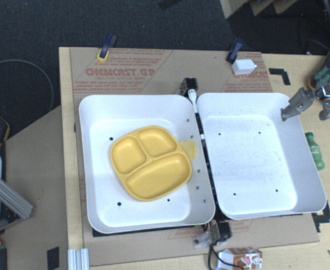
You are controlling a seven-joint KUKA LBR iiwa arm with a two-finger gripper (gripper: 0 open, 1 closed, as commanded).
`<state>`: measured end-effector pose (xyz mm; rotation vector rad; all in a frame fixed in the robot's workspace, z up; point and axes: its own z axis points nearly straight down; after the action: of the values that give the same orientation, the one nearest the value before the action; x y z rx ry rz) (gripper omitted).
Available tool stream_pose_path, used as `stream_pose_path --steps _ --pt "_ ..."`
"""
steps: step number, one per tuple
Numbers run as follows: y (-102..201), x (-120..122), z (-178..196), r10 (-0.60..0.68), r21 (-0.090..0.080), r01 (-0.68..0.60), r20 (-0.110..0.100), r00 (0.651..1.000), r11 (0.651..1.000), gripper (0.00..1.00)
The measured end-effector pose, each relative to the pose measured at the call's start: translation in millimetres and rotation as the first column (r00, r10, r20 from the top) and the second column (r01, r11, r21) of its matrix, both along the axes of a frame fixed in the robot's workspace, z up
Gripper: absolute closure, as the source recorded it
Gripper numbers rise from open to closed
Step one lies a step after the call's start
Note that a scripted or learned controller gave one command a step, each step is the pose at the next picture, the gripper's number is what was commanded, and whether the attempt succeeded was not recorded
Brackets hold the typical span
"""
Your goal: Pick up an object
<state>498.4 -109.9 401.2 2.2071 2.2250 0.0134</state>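
Observation:
A yellow divided plate (150, 162) lies flat in the left bin (92, 117), with a small pale yellow piece (189, 149) poking out from under its right edge. My gripper (310, 110) hangs over the upper right rim of the right bin (249, 201), far from the plate. Its two grey fingers (293, 107) are spread apart and it is open, with nothing between them.
A green object (315, 151) lies on the bench just outside the right bin's right rim, below the gripper. A white block (244, 67) and clamps sit on the cardboard behind the bins. Cables and a black clip (189, 85) mark the gap between the bins.

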Motion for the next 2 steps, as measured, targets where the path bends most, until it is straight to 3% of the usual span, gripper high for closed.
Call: stream_pose_path --steps 1,2 --pt "33.0 -19.3 143.9 -0.003 -0.002 0.003 0.010 1.000 1.000 0.00" --pt "31.5 -18.2 145.4 -0.007 -0.003 0.007 -0.005 1.000 1.000 1.00"
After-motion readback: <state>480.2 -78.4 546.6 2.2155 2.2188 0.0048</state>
